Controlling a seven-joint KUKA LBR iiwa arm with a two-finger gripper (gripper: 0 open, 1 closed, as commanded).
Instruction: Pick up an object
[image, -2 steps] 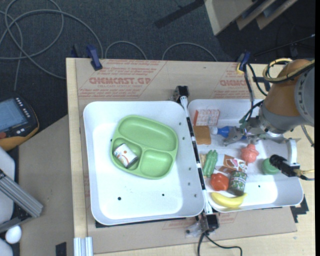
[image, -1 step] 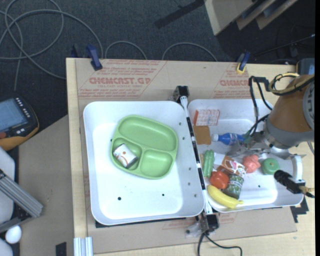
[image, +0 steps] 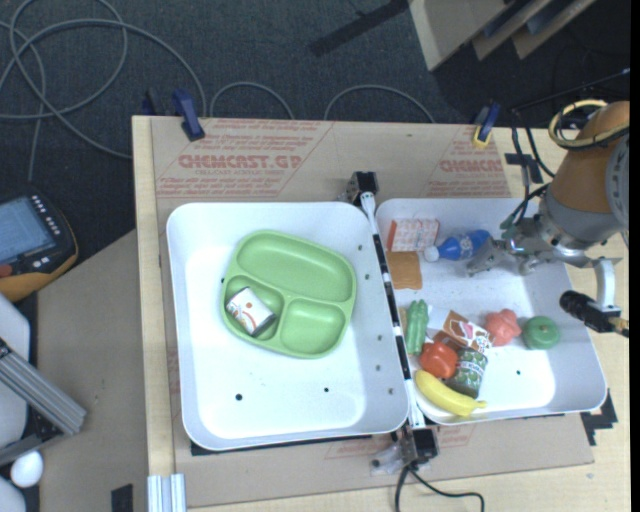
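The right bin (image: 570, 385) holds several small items. A blue bottle (image: 462, 245) with a white cap lies near its back. Just right of the bottle, my gripper (image: 508, 252) hangs low over the bin floor, below the arm's orange band (image: 580, 175). Nothing shows in its grasp. Along the bin's left and front lie a pink-and-white packet (image: 413, 235), a brown square (image: 404, 268), a green cucumber (image: 416, 326), a red tomato (image: 438, 358), a banana (image: 447, 393) and a dark can (image: 470, 370). A salmon-coloured piece (image: 503, 325) and a green apple (image: 541, 332) sit in front of the gripper.
The left bin (image: 200, 390) holds a green divided plate (image: 300, 270) with a small wrapped can (image: 250, 310) in its front-left compartment. A black divider rail (image: 385, 290) runs between the bins. Cables lie on the floor behind the bench.
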